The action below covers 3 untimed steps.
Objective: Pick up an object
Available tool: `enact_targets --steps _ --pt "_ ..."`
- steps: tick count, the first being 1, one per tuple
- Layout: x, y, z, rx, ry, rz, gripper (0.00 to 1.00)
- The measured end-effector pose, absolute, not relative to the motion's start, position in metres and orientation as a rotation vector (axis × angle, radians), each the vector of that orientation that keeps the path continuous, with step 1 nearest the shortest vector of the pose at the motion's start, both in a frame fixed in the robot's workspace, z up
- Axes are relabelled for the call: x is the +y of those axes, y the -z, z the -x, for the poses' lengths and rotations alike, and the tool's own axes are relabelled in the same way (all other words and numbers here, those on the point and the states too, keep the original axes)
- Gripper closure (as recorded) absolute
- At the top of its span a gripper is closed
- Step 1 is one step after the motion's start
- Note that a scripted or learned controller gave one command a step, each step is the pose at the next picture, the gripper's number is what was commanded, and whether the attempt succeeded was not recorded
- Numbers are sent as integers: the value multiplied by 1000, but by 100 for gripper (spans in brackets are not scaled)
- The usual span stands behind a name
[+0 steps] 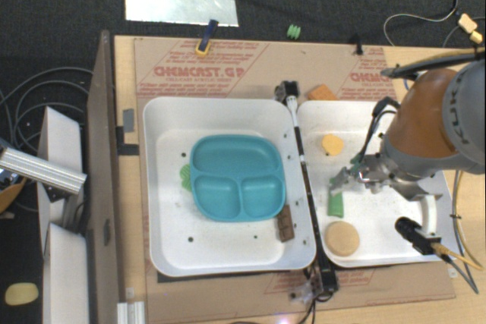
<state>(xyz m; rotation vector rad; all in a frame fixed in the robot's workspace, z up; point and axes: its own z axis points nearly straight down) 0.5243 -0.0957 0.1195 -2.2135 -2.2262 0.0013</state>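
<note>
In the right bin (395, 254) lie a small yellow round piece (332, 143), a green block (336, 204) and a tan round biscuit-like disc (342, 237). My gripper (345, 178) hangs over the left part of this bin, just above the top end of the green block and below the yellow piece. Nothing can be seen held in it. The grey and orange arm (425, 125) covers the right half of the bin.
The left bin (163, 163) holds a teal divided plate (237, 177), a green thing (184, 177) poking out under its left edge, and a brown bar (284, 224) at its lower right. An orange piece (322, 92) lies behind the right bin. A black divider (298, 148) separates the bins.
</note>
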Motion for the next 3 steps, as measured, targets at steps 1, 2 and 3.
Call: enact_targets --steps 1,2,3 --pt "-94 -83 -518 -2221 0 2220 0" --pt "-93 -96 -520 -2225 5 2220 100" --pt "-23 -190 -574 -2241 15 2214 100"
